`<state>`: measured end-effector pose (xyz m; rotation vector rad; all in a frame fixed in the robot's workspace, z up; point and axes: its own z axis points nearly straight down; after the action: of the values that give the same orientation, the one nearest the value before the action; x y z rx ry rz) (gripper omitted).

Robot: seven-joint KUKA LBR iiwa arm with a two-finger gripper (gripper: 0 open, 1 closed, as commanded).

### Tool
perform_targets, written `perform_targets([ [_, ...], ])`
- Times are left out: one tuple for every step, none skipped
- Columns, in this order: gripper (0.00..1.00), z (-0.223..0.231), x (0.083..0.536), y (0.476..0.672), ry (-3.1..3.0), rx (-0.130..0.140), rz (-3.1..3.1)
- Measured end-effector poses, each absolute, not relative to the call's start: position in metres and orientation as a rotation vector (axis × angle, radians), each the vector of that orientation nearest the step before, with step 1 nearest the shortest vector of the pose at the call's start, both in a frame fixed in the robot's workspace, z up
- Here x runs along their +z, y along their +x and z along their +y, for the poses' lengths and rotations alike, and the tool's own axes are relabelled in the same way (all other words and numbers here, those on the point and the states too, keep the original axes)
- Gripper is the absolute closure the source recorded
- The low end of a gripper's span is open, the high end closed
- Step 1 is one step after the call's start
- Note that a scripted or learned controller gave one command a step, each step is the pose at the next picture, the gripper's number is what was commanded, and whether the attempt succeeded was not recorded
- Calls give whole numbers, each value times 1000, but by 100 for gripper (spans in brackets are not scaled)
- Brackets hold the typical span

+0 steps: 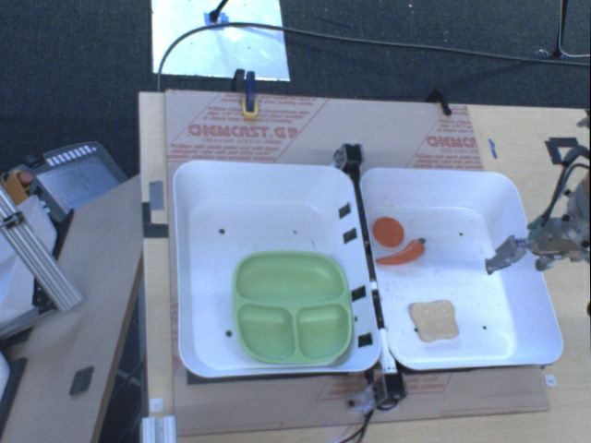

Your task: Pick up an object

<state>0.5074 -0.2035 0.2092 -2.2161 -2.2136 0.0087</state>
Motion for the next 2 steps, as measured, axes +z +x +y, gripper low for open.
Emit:
perform_targets([
  [0,-203,215,510,-2219,-1,-2226],
  [0,-204,174,509,-2219,1,-2222],
])
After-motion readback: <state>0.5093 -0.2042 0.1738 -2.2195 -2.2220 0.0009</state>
